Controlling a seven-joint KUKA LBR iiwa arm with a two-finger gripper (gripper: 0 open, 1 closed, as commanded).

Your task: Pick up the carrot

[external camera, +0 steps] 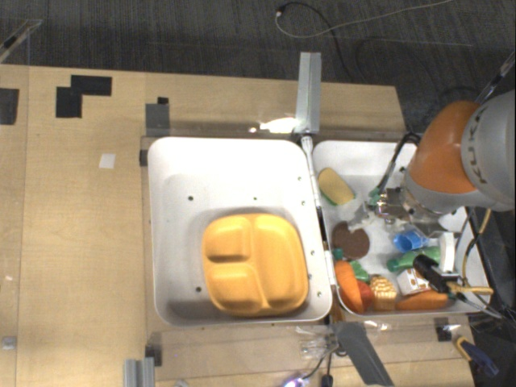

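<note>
I can read no brand, label or writing anywhere on my feed; the small packet-like item [414, 281] near the front of the right bin [367, 156] has print on it, but it is too small and blurred to make out.

The carrot [348, 285] lies in the right bin's front left corner, against the wall that divides the two bins. It is a plain orange, stubby and rounded, with a bit of green at its upper end, and it lies roughly lengthwise along that wall. Just beside it sits a yellow piece that looks like corn [384, 288], and a second, longer orange item [422, 301] lies along the front wall to the right; I cannot tell what that one is.

Further back in the same bin I see a pale yellow lump [336, 187], a dark brown round piece [351, 239], a blue item [409, 240] and something green [412, 260].

The left bin [173, 164] holds a yellow divided tray [255, 262] with three compartments.

The arm [459, 156] comes in over the right bin's far side, its orange band large in the frame and cut off at the edge. The gripper [389, 204] hangs over the middle of the right bin, well apart from the carrot. Its fingers are dark and tangled with cables and shadow, so I cannot tell whether they are apart or together.

The worktop [72, 248] is pale wood with a few black patches at its back left.
</note>
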